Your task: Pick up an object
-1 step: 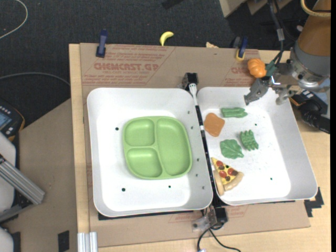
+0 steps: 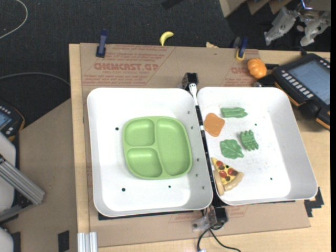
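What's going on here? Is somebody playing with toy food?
Nothing is being handled right now. The left bin holds a green divided plate. The right bin holds toy food: three green leafy pieces, an orange piece and a pizza slice by the inner wall. The gripper is up at the top right, away from both bins.

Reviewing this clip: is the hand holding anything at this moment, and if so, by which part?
Nothing is seen held. The pizza slice, orange piece and three green pieces, such as the one at, all lie loose in the right bin.
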`<action>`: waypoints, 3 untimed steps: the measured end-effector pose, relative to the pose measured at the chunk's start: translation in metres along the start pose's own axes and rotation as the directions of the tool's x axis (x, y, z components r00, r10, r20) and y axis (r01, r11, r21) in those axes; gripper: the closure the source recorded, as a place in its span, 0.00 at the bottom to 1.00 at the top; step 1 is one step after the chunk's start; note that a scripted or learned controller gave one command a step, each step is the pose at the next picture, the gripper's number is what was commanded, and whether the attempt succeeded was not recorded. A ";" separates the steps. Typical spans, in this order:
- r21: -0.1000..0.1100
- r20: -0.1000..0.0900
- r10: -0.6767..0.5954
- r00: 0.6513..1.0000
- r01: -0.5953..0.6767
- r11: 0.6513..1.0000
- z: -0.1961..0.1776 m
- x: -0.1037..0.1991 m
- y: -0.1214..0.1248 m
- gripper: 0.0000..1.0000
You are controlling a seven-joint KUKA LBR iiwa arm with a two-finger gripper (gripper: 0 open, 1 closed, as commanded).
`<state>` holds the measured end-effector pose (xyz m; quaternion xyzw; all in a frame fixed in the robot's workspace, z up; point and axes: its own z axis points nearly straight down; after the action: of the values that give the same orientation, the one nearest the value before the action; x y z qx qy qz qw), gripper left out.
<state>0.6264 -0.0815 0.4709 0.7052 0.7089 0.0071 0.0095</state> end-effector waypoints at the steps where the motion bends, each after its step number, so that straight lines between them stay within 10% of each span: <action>1: 0.021 -0.005 0.000 1.000 0.001 1.000 -0.002 0.056 -0.014 0.00; 3: 0.020 -0.004 0.002 1.000 -0.002 1.000 -0.022 0.132 -0.038 0.00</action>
<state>0.5871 0.0507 0.4919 0.7061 0.7082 0.0017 0.0012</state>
